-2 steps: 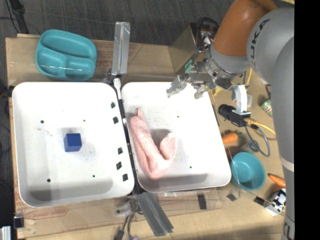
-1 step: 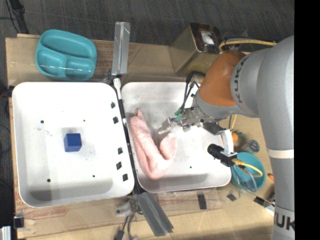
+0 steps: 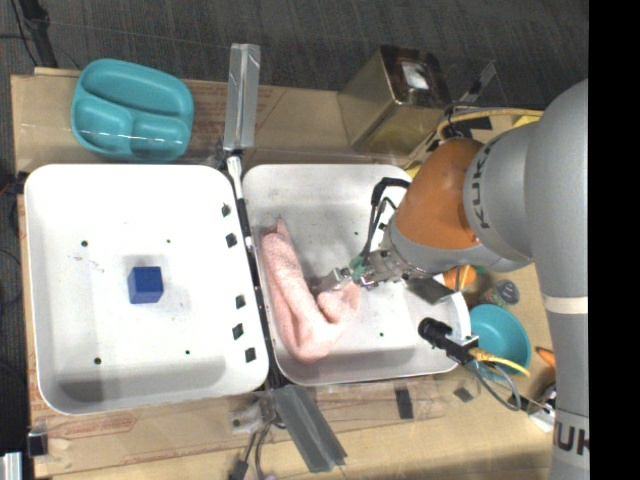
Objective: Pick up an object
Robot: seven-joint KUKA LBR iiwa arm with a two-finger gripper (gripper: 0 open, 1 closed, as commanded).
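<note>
Camera view. Two white bins side by side on the tabletop (image 3: 300, 103). Left bin (image 3: 60, 268): a small blue cube (image 3: 146, 284) sits near its middle, well apart from the walls. Right bin (image 3: 330, 193): a pink cloth (image 3: 295, 303) lies bunched along the left wall and bends toward the centre at its lower end. The arm (image 3: 500, 208) reaches in from the right, grey with an orange band. The pincer (image 3: 345, 278) sits low over the right bin, its tip at the cloth's raised right end; contact looks likely. Cannot tell whether it is apart or together. A teal divided tray (image 3: 132, 108) rests on the tabletop beyond the left bin. A teal bowl (image 3: 500, 333) sits just right of the right bin.
</note>
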